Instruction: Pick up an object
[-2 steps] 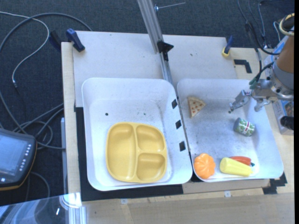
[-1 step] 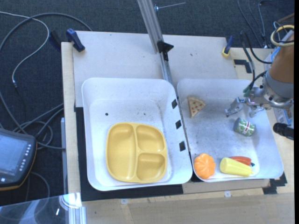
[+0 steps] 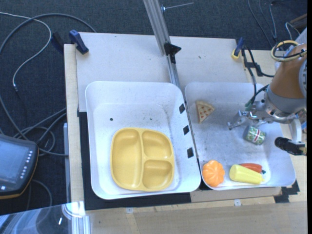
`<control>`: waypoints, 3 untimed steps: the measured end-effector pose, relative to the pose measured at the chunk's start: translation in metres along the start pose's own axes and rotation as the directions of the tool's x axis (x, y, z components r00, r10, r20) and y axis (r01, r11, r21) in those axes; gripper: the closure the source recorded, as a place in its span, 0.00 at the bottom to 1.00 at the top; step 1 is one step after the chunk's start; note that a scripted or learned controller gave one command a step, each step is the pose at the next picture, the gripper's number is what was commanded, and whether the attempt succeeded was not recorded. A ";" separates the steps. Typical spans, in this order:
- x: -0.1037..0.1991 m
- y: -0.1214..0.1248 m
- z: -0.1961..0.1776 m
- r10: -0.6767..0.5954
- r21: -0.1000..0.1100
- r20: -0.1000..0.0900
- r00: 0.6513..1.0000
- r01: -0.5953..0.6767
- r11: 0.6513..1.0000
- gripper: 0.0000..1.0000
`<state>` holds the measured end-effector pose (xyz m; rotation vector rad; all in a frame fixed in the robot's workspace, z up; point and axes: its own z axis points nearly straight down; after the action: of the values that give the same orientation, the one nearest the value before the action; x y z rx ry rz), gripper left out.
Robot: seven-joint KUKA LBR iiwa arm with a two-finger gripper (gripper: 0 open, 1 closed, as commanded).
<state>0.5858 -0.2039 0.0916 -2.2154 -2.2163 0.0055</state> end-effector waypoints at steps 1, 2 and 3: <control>0.000 0.002 -0.015 0.000 -0.009 0.002 1.000 0.000 1.000 1.00; 0.002 0.010 -0.061 -0.002 -0.015 0.005 1.000 0.002 1.000 1.00; 0.011 0.008 -0.112 -0.002 -0.015 0.005 1.000 0.002 1.000 1.00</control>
<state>0.5945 -0.1928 0.2038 -2.2229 -2.2288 -0.0059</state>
